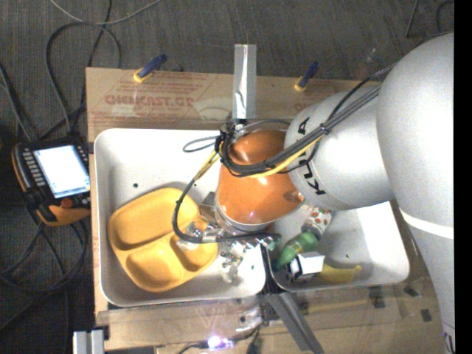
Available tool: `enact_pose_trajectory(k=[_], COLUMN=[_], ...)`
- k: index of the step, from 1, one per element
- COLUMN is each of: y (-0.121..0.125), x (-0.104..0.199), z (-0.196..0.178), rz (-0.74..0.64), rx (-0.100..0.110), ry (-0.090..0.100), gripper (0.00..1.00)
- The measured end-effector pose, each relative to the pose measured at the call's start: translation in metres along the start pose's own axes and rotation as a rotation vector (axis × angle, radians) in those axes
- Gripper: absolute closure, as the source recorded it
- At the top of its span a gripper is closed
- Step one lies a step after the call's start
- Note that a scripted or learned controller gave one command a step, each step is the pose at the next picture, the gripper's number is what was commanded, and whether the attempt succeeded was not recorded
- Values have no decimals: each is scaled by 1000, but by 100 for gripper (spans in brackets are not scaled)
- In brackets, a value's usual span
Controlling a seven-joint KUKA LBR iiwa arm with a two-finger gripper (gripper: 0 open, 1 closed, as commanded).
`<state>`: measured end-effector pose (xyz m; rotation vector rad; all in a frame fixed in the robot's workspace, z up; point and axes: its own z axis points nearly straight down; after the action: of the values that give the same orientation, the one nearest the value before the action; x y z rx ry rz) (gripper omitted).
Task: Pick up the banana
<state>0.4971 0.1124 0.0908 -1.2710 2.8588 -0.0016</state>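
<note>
Camera view — banana [341,273] in right bin [383,268].

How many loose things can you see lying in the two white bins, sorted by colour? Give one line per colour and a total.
Yellow: 2, the divided tray in the left bin and the banana in the right bin.
Green: 1, the bottle-like object in the right bin.
Total: 3 seen; the arm hides other parts of both bins.

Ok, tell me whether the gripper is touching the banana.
Apart. The camera view shows the gripper low over the left bin beside the yellow tray, while the banana lies in the right bin, across the divide.
</note>
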Motion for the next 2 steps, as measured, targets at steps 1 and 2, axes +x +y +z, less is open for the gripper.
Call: enact_pose_trajectory(k=[1, 2], y=[-26, -4], x=[9, -4], z=[-93, 0], rz=[110, 47], rx=[-5, -1], ry=[10, 0], gripper=[0, 0])
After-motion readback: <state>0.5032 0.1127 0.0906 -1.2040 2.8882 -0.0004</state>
